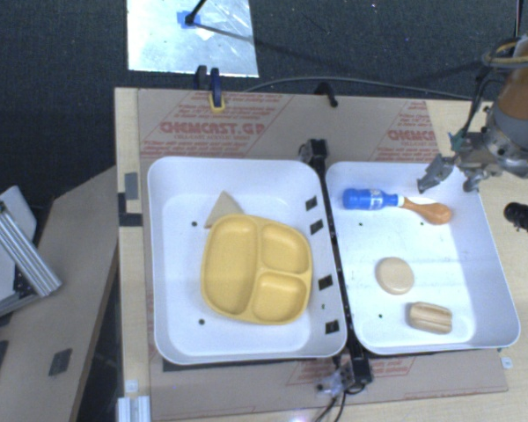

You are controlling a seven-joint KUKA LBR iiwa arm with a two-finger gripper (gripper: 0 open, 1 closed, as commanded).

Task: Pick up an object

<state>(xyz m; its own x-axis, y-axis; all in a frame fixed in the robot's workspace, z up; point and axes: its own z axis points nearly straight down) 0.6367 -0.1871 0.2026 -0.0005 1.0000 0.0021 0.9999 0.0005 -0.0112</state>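
Observation:
The right bin (pixel 497 280) holds a blue bottle with a white cap (pixel 368 200), a tan wooden spoon-like piece (pixel 428 209), a round cream disc (pixel 394 275) and a bread-roll shaped piece (pixel 429 316). My gripper (pixel 451 176) hangs above the bin's far right corner, just right of the spoon piece, with its two fingers spread apart and nothing between them. The arm comes in from the right edge.
The left bin (pixel 180 323) holds a yellow compartment plate (pixel 256 268) with a tan triangular piece (pixel 223 207) at its upper left. A black divider (pixel 330 253) runs between the bins. A cardboard sheet (pixel 246 121) lies beneath them, with a clamp (pixel 213 86) at the back.

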